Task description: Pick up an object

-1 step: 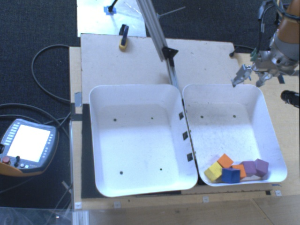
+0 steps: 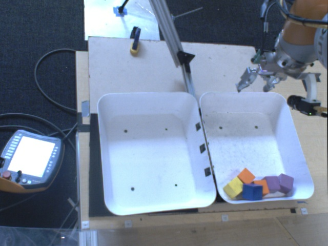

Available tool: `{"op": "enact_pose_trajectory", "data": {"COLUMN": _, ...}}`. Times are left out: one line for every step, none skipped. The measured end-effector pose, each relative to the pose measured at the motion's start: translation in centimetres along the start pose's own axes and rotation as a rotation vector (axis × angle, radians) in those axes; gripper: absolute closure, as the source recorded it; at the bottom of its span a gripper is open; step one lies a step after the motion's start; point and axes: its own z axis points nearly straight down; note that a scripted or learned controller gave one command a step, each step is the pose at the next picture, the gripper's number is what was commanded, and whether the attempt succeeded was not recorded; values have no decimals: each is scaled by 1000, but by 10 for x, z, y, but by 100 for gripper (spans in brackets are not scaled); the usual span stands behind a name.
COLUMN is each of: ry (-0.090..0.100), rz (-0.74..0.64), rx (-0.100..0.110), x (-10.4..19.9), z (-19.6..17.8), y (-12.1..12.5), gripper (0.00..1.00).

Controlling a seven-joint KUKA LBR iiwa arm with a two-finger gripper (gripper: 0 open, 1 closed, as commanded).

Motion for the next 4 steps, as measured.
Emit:
{"op": "enact_pose_trajectory", "data": {"ry": 3, "rz": 8, "rx": 14, "x": 26, "z": 90, "y": -85, "gripper": 0}}
{"op": "enact_pose_trajectory", "data": {"ry": 0, "rz": 10, "rx": 7, "x": 30, "z": 102, "y": -183, "gripper": 0}}
{"op": "enact_pose_trajectory", "data": {"ry": -6, "rz": 11, "rx": -8, "x": -23, "z": 22, "y": -174, "gripper": 0}}
{"op": "enact_pose_trajectory", "data": {"ry": 1, "rz": 4, "rx": 5, "x": 27, "z": 170, "y": -160, "gripper": 0}}
